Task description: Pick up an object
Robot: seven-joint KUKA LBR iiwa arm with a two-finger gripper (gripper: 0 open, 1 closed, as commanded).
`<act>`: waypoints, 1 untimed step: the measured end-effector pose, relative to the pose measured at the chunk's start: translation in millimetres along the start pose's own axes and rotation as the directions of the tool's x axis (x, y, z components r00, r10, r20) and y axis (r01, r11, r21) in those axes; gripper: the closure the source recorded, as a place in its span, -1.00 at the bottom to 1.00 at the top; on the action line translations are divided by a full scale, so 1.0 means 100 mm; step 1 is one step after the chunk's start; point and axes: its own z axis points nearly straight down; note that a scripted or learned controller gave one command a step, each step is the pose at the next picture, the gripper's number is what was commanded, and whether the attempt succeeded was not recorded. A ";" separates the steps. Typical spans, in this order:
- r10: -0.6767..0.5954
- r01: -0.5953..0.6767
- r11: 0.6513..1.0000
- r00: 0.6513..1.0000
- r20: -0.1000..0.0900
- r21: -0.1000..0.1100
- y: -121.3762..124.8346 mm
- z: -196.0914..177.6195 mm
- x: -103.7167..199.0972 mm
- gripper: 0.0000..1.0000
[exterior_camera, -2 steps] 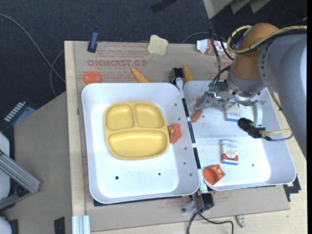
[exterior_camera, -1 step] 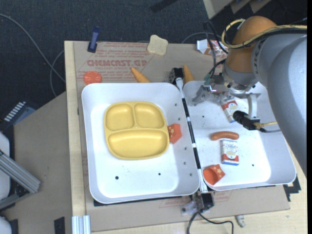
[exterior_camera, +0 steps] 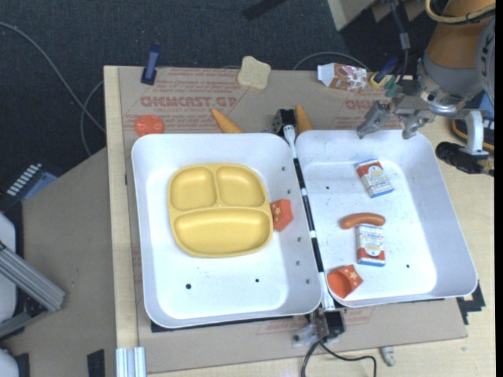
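Above right bin's (exterior_camera: 440,171) far rim: metal gripper (exterior_camera: 391,122), 2 fingers spread, nothing between; glossy carton (exterior_camera: 375,177) below.

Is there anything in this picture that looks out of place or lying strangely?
Yes. A bread slice, a carrot and a small packet lie on the bench behind the bins, not inside them. In the right bin, a red cup lies tipped against the front corner. A red piece leans beside the yellow tray.
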 end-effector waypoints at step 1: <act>0.000 0.000 1.000 1.000 -0.003 0.008 -0.02 1.25 -0.14 -1.00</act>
